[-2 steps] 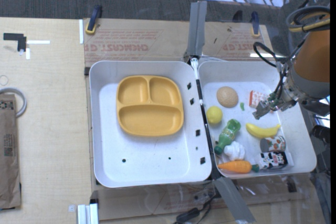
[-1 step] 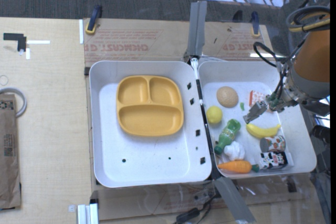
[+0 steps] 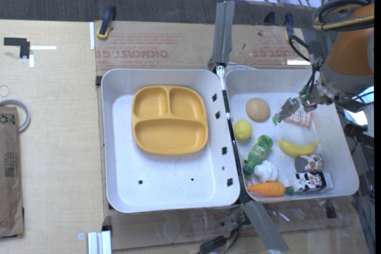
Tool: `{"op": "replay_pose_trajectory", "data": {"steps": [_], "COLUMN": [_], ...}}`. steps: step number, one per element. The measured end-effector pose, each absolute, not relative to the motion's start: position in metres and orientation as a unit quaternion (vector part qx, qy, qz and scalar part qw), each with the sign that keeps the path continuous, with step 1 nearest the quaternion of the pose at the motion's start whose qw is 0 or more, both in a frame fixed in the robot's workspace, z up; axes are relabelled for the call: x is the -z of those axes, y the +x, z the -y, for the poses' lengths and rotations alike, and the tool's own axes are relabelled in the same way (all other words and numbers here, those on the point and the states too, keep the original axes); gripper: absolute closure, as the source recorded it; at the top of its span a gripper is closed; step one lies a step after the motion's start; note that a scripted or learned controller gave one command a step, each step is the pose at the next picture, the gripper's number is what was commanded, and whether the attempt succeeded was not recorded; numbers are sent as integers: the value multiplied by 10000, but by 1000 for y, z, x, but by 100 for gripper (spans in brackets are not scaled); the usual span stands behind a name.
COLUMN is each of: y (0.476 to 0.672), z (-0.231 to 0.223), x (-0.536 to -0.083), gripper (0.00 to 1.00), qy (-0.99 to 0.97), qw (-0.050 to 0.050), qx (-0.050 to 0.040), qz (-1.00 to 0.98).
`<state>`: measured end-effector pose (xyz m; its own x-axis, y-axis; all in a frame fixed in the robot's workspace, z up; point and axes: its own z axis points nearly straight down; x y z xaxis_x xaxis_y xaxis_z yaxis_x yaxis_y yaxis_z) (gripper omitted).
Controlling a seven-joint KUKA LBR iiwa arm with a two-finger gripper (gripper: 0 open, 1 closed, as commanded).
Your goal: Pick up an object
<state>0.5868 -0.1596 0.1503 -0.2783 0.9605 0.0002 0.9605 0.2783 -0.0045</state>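
A pale, flat packet (image 3: 299, 119) lies in the right bin (image 3: 351, 184), right of centre in the frame. The gripper (image 3: 290, 109) touches its left end; whether it is open or clamped cannot be told, so the pick looks unfinished. Nearby lie a smooth curved banana (image 3: 297, 147) and a round tan bun (image 3: 258, 109).

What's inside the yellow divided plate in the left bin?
The yellow divided plate in the left bin shows three bare compartments with nothing in them. The bin floor beneath the plate is covered.
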Motion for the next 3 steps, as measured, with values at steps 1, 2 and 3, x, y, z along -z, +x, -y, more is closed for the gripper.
{"op": "replay_pose_trajectory", "data": {"steps": [1, 2, 3], "y": [620, 622, 622], "z": [216, 219, 217], "x": [-95, -105, -105], "gripper": [0, 100, 0], "qy": [-6211, -6203, -6196], "qw": [-6, -56, -40], "qx": [43, 25, 34], "qz": [7838, 7844, 7849]}}
